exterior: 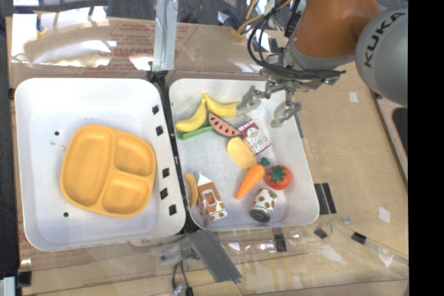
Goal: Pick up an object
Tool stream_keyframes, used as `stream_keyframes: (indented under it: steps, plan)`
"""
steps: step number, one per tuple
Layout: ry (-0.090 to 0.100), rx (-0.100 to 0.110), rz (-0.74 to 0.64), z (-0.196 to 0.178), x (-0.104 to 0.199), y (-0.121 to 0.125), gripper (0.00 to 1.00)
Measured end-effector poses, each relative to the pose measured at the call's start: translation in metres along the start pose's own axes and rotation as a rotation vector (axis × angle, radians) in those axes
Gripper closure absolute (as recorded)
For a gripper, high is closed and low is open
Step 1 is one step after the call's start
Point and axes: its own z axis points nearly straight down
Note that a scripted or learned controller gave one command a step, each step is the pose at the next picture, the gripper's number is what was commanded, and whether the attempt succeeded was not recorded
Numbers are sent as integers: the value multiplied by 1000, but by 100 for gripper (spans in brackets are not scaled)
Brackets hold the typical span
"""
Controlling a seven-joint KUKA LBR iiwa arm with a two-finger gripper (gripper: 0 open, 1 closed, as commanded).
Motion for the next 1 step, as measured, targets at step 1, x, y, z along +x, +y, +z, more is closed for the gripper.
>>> stream_keyframes:
  steps: [1]
  plan:
    - [-2,6,40,74,-19,47,0]
